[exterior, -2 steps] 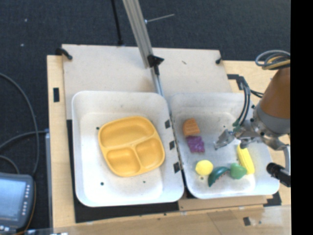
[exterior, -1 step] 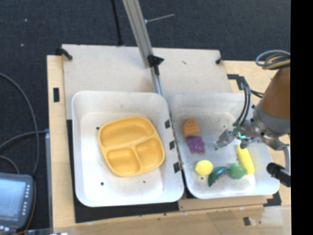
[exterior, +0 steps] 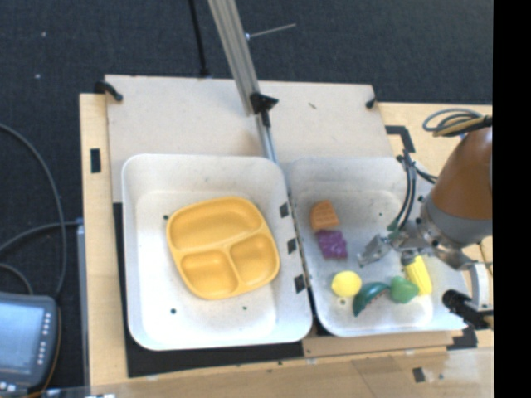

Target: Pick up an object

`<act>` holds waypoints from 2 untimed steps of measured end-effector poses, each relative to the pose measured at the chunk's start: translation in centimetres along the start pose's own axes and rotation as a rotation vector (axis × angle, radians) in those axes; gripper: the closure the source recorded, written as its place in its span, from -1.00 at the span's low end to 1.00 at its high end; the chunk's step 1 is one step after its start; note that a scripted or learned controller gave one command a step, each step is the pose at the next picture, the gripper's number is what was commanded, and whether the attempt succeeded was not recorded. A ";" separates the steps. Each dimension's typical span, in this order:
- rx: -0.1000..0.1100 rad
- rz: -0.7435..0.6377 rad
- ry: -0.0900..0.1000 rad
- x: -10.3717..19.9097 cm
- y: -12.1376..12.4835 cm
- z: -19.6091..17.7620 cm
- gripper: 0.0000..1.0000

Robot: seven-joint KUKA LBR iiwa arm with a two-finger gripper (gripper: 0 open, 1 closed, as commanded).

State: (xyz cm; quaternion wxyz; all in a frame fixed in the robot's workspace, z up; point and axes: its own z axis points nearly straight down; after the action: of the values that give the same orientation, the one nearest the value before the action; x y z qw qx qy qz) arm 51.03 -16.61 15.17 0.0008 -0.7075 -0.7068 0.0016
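Light is even and fairly bright, seemingly from overhead. The bins [exterior: 149,222] look washed out, nearly glaring white. Shadows are soft and short. The whole picture is slightly soft and grainy; the dark floor [exterior: 50,48] at far left shows speckled noise.

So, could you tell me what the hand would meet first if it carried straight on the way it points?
Probably the purple block: the hand points left toward it, though depth is unclear.
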 end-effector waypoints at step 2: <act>-0.008 0.008 0.000 -0.2 0.2 3.9 1.00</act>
State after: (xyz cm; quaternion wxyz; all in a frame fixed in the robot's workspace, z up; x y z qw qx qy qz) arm 51.21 -16.83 11.31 -0.0022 -0.7104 -0.7038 -0.0015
